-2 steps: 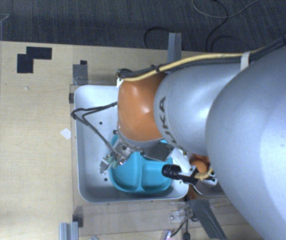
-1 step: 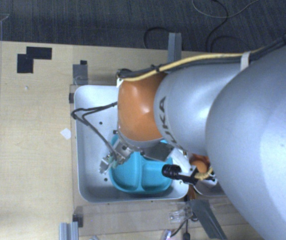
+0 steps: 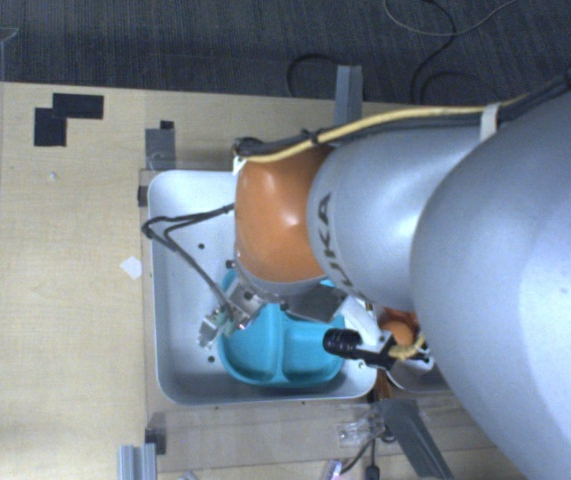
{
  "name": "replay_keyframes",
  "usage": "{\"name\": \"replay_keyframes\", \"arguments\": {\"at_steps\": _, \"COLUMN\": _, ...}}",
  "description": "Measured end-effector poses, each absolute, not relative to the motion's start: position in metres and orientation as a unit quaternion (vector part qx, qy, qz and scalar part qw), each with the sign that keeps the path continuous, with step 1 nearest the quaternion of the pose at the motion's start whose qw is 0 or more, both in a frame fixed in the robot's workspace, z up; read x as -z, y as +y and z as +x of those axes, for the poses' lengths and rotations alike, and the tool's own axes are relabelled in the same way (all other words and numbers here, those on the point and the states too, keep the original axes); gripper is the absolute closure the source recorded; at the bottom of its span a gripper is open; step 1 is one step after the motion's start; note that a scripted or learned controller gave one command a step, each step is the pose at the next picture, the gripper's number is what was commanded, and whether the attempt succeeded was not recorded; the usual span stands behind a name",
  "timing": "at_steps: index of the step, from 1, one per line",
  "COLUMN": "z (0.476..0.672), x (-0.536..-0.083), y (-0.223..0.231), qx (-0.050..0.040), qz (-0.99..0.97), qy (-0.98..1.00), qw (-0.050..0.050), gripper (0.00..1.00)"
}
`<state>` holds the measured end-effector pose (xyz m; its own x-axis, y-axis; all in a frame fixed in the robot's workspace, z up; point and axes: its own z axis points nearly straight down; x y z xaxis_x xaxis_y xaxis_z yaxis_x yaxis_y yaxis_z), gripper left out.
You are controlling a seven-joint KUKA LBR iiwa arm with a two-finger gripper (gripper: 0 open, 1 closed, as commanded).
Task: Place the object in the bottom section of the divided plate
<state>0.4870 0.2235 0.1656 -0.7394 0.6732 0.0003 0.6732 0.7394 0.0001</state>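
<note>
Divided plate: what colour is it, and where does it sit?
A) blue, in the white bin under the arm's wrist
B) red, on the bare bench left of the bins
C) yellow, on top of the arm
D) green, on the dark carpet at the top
A: the blue divided plate lies in the white bin, partly covered by the arm's orange band and wrist.

Grey arm (image 3: 465,258) with orange band (image 3: 275,223), blue plate (image 3: 280,353), white bin (image 3: 180,268)
</note>
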Motion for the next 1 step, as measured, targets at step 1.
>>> {"name": "replay_keyframes", "arguments": {"at_steps": 1, "z": 0.487, "x": -0.1656, "y": 0.2235, "qx": 0.0001, "qz": -0.361, "qy": -0.933, "qw": 0.0, "gripper": 0.0}}
